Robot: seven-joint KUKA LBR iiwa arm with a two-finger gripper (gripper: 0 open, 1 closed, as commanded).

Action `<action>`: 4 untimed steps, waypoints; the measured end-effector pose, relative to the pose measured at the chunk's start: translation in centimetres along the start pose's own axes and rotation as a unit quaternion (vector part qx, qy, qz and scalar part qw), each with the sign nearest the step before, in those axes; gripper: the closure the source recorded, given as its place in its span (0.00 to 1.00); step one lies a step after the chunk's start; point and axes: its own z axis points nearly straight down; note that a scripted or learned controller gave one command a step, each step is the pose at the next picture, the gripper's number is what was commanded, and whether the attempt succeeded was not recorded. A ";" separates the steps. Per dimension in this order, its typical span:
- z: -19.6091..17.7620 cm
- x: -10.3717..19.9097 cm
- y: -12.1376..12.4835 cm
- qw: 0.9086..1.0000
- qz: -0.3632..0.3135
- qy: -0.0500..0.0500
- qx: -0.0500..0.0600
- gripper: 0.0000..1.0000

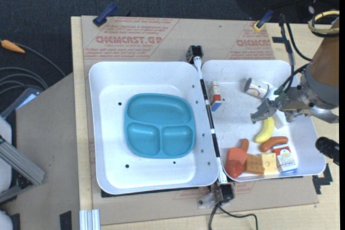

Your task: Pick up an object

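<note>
My gripper (265,111) hangs over the right bin (232,70), reaching in from the right. Its tip is just above the upper end of a yellow banana (266,130), and nothing is seen held in it. A white can (257,87) lies on its side a little behind the gripper. Near the bin's left wall stands a small white, red and blue bottle (215,94). Along the front lie a red sausage (274,143), a smaller sausage (243,145), a red pepper-like toy (234,163), a tan cracker block (261,163) and a small carton (287,159).
The left bin (108,83) holds a blue divided plate (159,125). A black divider with clamps (205,99) runs between the two bins. Cables (288,43) trail from the arm over the right bin's far corner. Bare floor shows in the middle of the right bin.
</note>
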 end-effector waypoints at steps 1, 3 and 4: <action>11.4 -3.9 4.0 1.000 0.000 0.000 0.001 0.00; 15.1 -5.5 8.0 1.000 0.000 0.000 -0.001 1.00; 15.1 -5.5 8.0 1.000 0.000 0.000 0.000 0.00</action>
